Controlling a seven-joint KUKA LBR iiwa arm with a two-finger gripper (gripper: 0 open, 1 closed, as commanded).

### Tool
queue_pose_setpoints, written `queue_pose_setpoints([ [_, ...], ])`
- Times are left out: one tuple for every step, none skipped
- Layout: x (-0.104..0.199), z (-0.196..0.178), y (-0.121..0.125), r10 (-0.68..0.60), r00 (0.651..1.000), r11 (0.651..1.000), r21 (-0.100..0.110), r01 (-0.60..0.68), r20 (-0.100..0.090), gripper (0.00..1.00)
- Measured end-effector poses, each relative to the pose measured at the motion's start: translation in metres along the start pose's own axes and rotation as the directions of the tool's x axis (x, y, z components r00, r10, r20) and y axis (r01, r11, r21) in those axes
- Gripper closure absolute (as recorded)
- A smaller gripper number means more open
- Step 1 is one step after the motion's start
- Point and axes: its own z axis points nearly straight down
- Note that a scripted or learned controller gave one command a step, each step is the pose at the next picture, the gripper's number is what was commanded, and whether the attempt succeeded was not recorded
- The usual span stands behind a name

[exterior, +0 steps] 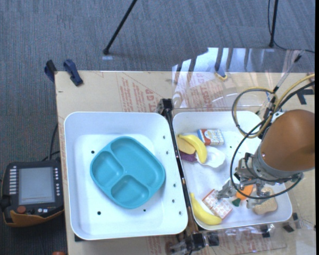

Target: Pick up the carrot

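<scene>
The carrot (246, 190) is a small orange piece with a green end, lying in the front right part of the right bin (207, 112). My gripper (243, 189) hangs low right over it, under the grey wrist and orange band (287, 139). The wrist and cables hide most of the carrot. Whether the carrot is actually held cannot be made out from this angle.
Around the carrot lie a red-and-white box (217, 205), a banana (203, 213) and a tan bread piece (263, 207). Farther back are another banana (196, 146), a purple item (186, 153), a small carton (211, 137) and a white cup (216, 158). The left bin (74, 142) holds a blue divided plate (127, 171).
</scene>
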Motion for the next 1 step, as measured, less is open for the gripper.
queue_pose_setpoints([
  [-0.006,-0.009,-0.0005,0.0,1.0,1.0,0.0,0.0,0.009,1.0],
])
